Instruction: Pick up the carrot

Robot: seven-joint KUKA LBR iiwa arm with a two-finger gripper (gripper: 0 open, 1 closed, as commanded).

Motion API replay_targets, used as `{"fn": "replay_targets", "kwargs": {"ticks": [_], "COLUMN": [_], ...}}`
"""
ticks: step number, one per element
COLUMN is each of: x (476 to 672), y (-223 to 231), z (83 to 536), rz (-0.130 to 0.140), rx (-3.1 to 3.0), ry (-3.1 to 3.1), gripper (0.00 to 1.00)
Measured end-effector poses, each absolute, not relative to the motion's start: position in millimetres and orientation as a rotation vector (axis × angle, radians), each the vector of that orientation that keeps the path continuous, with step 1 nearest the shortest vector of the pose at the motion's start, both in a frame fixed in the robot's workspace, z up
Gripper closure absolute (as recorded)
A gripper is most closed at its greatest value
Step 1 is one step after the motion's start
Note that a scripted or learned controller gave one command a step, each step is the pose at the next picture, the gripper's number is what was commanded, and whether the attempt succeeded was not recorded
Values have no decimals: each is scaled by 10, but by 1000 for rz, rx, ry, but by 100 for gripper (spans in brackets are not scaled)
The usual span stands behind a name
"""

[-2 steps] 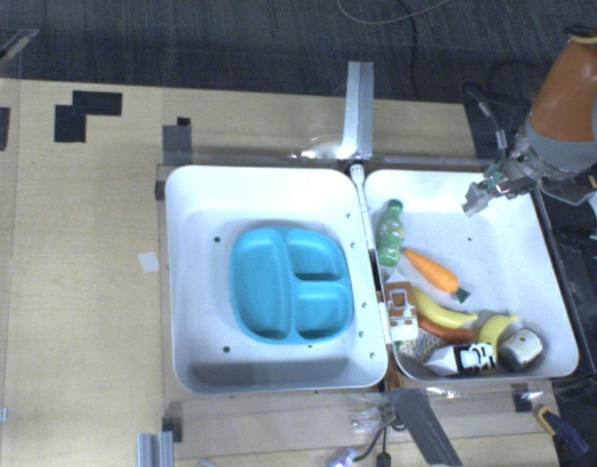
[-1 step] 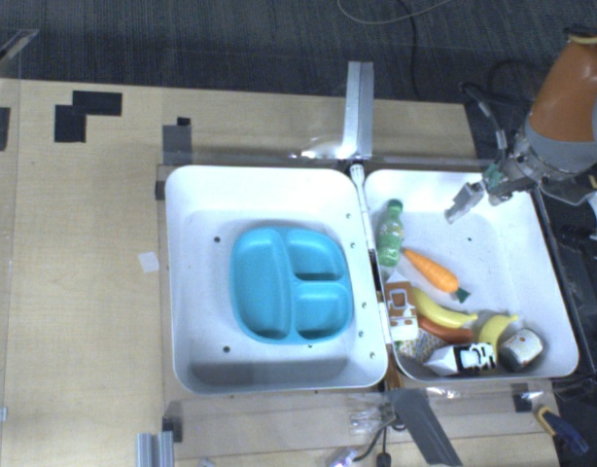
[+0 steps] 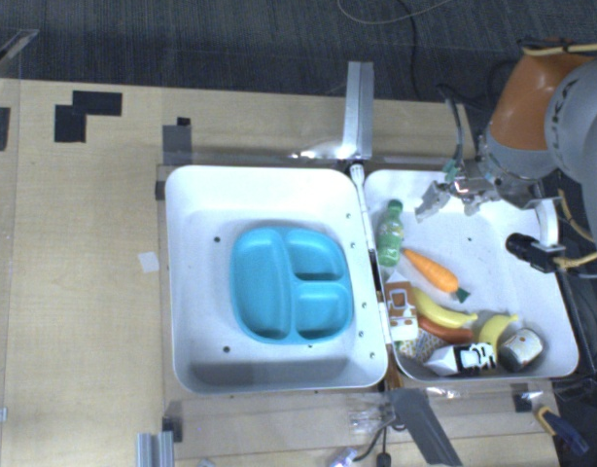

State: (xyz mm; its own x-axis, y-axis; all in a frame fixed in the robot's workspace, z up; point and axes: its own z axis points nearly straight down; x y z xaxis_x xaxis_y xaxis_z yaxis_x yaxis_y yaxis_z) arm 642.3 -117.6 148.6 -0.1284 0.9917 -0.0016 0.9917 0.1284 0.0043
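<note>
The carrot [image 3: 431, 270], orange with a small green end, lies slantwise on the floor of the right bin [image 3: 532, 290], near its middle. My gripper [image 3: 446, 202] hangs over the back part of that bin, above and a little right of the carrot and well apart from it. Its two fingers stand spread, open, with nothing between them. The grey arm with its orange band [image 3: 532, 105] reaches in from the right.
A green bottle [image 3: 389, 232] lies along the right bin's left wall next to the carrot. A banana [image 3: 444, 311], a small box [image 3: 401, 311], a black-and-white item [image 3: 472, 358] and a grey round object [image 3: 522, 348] crowd the front. The left bin [image 3: 196, 261] holds a blue divided plate [image 3: 289, 282].
</note>
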Motion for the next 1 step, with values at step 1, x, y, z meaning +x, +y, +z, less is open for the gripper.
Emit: {"fn": "replay_targets", "kwargs": {"ticks": [1], "x": [5835], "y": [-1037], "z": [930], "rz": [4], "rx": [1845], "ry": [2538], "gripper": [0]}}
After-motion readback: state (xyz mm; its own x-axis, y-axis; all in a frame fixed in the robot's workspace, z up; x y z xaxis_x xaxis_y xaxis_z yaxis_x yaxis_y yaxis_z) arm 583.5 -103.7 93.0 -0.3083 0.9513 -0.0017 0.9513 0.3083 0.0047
